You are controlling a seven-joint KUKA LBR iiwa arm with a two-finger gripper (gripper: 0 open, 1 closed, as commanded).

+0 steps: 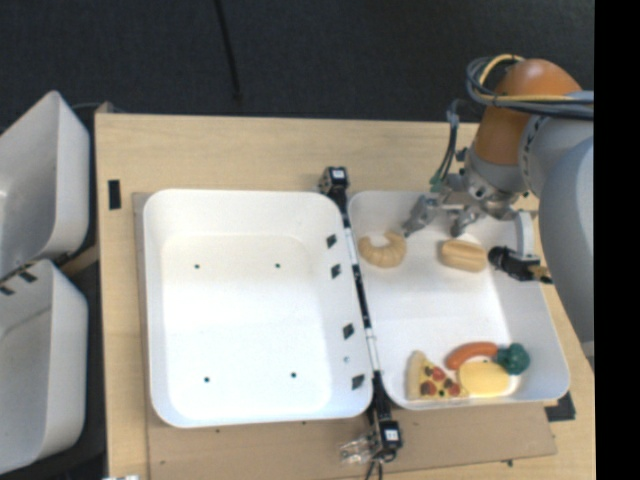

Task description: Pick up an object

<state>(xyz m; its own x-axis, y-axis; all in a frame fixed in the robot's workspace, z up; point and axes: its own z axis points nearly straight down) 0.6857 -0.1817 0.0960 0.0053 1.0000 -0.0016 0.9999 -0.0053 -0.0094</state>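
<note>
Bench (230, 153) of pale wood carries two shallow white bins side by side in the camera view. The left bin (250, 308) shows its bare floor with a few small dark dots. The right bin (455, 313) holds the toy food. A croissant (383, 250) lies near its upper left corner, and a bread roll (463, 256) lies a little to the right of it. Along the near edge sit a pizza slice (432, 378), a sausage (470, 352), a yellow piece (484, 378) and a green broccoli (514, 358), all bunched together. The arm (520, 118) comes in from the right, its orange band uppermost. The gripper (435, 223) hangs over the upper part of the right bin, its fingers spread wide, one tip just beside the croissant and the other above the bread roll, with nothing between them.
</note>
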